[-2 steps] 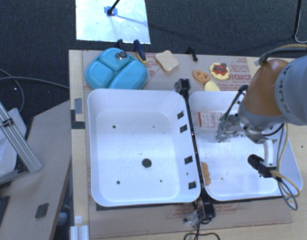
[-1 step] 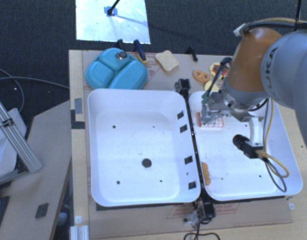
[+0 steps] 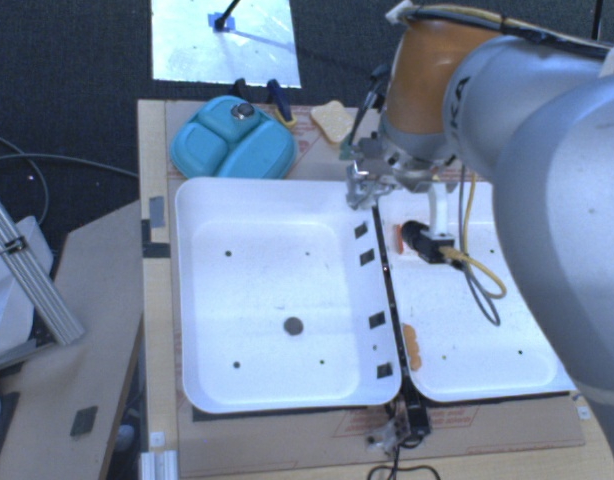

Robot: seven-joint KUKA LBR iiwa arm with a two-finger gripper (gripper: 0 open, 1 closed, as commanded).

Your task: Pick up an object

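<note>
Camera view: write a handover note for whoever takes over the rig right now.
The gripper is above the far end of the wall between the bins, with nothing visibly in it.
A small dark disc lies on the floor of the left bin.
An orange piece lies in the right bin, against the dividing wall.
Done: nothing lifted.
Left: pick one thing, grasp it, raise it.

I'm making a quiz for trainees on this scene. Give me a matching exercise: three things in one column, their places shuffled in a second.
Things
1. small dark grey round disc
2. orange oblong piece
3. blue plastic compartment container

Places
A. on the bench, behind the bins
B. in the view's left white bin
C. in the view's right white bin, by the divider

Pairs: 1-B, 2-C, 3-A
</note>
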